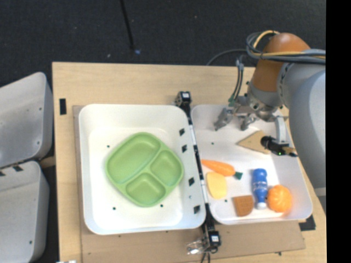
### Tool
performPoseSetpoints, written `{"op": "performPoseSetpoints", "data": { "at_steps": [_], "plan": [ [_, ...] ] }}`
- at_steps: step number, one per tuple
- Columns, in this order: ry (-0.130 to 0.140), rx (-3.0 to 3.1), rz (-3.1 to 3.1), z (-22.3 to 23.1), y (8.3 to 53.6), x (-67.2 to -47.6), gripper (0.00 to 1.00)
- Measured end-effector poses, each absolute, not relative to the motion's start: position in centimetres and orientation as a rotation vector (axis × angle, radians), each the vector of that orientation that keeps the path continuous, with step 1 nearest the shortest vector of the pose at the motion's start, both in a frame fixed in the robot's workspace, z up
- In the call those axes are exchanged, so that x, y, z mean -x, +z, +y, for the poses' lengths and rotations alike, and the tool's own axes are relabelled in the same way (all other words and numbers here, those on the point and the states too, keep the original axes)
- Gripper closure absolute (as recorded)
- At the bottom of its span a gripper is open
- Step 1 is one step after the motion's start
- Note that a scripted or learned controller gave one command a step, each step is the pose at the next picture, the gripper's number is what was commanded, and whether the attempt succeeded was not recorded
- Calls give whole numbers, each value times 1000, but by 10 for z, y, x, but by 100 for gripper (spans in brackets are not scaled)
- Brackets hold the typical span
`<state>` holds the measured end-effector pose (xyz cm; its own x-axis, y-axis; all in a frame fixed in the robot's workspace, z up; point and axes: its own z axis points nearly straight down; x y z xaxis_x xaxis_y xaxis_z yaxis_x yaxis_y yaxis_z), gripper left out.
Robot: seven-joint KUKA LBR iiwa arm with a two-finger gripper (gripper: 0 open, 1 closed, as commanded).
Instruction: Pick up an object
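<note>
Carrot (219,167) is seen lying in right bin (290,215); hand (235,117), at twelve o'clock, is spread open, nothing gripped.

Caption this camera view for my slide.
Gripper hovers open over right bin of toy food; green plate in left bin.

The shallow white right-hand bin (219,122) serves as the landmark. Over its far end hangs the grey two-finger gripper (237,119), fingers spread apart with nothing between them, below the arm's orange band (269,73). Inside this bin, along its near end, lie an orange carrot with a green tip (219,167), a pale yellow block (216,186), a brown square piece (243,205), a blue-and-white bottle (259,186) and a round orange fruit (279,198). A tan wedge (253,141) lies near the gripper. Left of this bin, touching it, sits the second white bin (90,147), holding a green divided plastic plate (144,169).
</note>
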<state>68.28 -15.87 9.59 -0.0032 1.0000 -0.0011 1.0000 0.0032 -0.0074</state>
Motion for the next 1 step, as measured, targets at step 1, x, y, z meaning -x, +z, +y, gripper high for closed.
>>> {"op": "performPoseSetpoints", "data": {
  "at_steps": [1],
  "plan": [
    [11,2214,-2226,-160,107,-684,100]
  ]
}}
